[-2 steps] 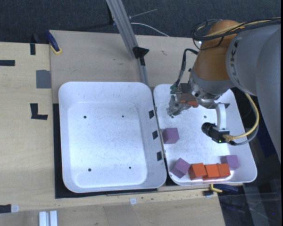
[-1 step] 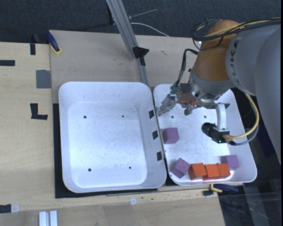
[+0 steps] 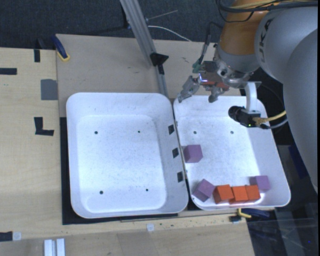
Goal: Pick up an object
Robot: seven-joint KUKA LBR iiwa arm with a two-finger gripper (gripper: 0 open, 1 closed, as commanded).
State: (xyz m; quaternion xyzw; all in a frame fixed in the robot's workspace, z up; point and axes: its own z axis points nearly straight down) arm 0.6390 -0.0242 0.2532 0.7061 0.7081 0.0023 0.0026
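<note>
Your gripper point(image 3: 201, 92) hung spread open and empty over the right bin's point(image 3: 272, 159) far edge. The nearest purple cube point(image 3: 192, 153) sat mid-bin, apart from it. Descending there, you risked striking the rim or closing on nothing.

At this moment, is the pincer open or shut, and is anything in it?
Open: the pincer has its two fingers spread apart with nothing between them, above the far rim of the right bin.
</note>
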